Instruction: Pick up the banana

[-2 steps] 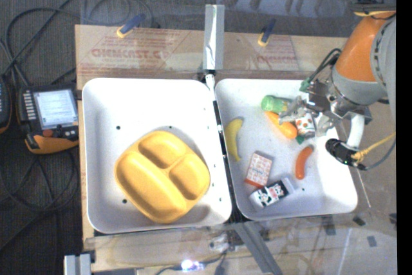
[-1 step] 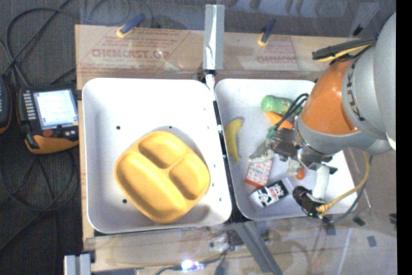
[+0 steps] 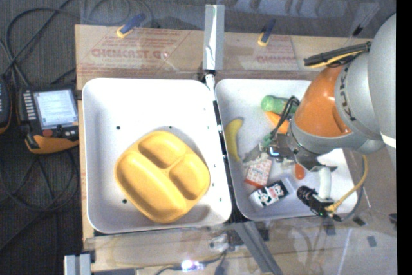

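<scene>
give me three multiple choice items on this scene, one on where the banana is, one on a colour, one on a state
1. Where does the banana lie?
A. in the right bin, by the wall next to the left bin
B. on the yellow tray
C. on the floor

2. What colour is the divided tray in the left bin?
A. blue
B. yellow
C. red

3. How does the banana stand with the claw?
A. hangs from it
B. lies apart from it in the bin
C. sits on the arm

Answers: 1 A, it hugs that bin's left wall; 2 B, plainly yellow; 3 B, it lies left of the claw.
</scene>
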You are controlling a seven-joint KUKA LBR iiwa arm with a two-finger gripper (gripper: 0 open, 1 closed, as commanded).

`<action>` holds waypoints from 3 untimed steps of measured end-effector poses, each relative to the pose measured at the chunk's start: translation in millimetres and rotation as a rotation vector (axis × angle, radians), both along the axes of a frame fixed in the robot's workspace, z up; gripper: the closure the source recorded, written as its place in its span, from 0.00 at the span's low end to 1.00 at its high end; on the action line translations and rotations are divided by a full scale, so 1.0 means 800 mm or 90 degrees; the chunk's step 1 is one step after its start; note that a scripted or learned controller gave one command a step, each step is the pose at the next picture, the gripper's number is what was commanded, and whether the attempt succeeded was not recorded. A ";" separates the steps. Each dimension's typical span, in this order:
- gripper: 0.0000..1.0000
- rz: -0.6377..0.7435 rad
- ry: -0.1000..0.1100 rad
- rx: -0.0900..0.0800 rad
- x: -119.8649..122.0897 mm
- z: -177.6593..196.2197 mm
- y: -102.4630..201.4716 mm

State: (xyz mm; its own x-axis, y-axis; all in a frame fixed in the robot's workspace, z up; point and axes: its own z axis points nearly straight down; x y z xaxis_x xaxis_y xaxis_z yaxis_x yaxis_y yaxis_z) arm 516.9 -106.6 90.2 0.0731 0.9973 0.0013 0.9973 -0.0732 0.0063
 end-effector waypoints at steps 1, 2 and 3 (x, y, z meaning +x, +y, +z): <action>0.00 -0.279 0.000 0.000 0.053 0.000 0.003; 0.00 -0.248 0.006 -0.003 0.113 0.123 -0.086; 0.00 -0.231 0.006 -0.004 0.146 0.114 -0.066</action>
State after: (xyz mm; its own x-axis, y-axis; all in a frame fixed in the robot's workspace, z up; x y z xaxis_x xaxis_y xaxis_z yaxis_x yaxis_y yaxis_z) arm 634.1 -159.0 181.0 0.4223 0.9064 -0.0063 0.9065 -0.4223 -0.0012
